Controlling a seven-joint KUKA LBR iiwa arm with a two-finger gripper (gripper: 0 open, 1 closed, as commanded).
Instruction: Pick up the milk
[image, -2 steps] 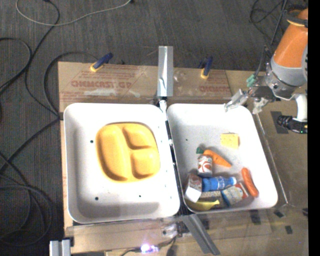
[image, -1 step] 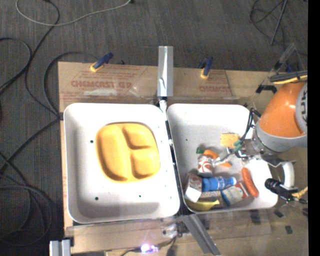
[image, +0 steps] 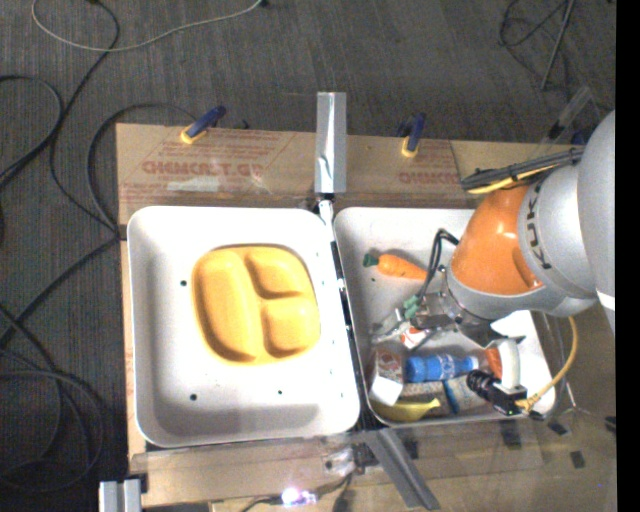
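My gripper (image: 418, 318) hangs low over the middle of the right bin (image: 350, 250), under the orange wrist band. Right beneath it, on its left side, lies a small white carton with red and green print (image: 396, 328), which looks like the milk. The gripper's body covers part of the carton. I cannot see whether the gripper touches or holds it.
In the right bin, an orange carrot (image: 398, 266) lies at the back, with a blue-labelled bottle (image: 440, 367), a brown-and-white box (image: 388, 368), a banana (image: 410, 408) and a red-and-white item (image: 505, 356) along the front. A yellow divided plate (image: 258, 302) sits in the left bin (image: 160, 400).
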